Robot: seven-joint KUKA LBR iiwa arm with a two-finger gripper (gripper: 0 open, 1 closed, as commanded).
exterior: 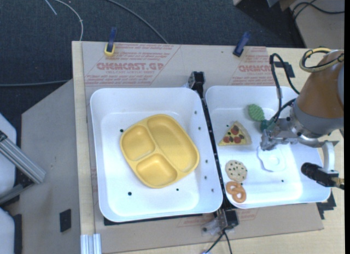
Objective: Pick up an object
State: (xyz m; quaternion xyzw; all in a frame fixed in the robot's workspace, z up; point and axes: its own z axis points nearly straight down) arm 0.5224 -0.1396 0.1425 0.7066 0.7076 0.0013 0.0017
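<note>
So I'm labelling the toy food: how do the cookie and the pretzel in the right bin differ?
The cookie is a solid pale tan disc with dark chips; the pretzel is orange-brown and looped, with holes through it. The cookie lies farther from the bin's near rim, while the pretzel sits close to that rim. Both are small, lie flat on the right bin floor near its left wall, and neither is touched by the gripper.

"CHEMCAST GP" on bench sheet

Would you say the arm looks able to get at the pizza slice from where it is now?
Probably yes. The pizza slice lies flat in the right bin, apart from the cookie, and the gripper hangs just beside it with nothing between.
</note>
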